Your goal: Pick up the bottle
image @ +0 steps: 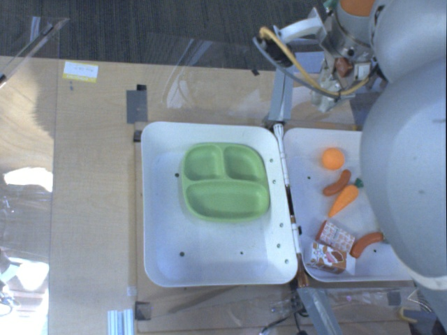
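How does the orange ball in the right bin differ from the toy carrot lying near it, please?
The orange ball is round, while the toy carrot is long and tapered. The ball is plain orange all over; the carrot has a small green tip at its upper right end. The ball sits nearer the bin's far edge, the carrot lower in the view, with a sausage between them. Both are orange and rest in the right bin.

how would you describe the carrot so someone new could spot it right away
Look in the right-hand white bin, beside the bin holding the green divided plate. Below the round orange lies the carrot, next to a sausage. It alone is a tapered orange cone with a small green tip.
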`<state>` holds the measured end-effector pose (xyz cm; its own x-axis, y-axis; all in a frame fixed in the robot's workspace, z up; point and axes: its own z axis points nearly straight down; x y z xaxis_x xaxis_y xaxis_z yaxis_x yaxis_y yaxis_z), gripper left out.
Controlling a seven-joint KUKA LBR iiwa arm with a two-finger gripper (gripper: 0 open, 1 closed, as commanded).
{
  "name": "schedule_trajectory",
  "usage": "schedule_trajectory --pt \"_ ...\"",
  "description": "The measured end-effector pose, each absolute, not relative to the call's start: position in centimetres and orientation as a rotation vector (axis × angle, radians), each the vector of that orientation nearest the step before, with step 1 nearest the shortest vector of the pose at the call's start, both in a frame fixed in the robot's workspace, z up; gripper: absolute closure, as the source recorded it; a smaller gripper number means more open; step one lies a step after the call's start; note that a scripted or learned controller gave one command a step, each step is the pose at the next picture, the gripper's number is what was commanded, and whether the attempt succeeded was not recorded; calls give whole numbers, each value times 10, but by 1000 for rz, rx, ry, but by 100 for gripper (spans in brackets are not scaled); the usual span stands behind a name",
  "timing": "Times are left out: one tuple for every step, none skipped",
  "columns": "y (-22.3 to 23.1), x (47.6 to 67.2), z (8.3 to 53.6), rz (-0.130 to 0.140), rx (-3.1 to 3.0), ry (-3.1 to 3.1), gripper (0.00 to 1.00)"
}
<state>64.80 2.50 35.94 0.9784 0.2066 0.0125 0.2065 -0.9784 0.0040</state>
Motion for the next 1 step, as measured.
schedule_trajectory --pt "-49 628 425 20 3115 362 100"
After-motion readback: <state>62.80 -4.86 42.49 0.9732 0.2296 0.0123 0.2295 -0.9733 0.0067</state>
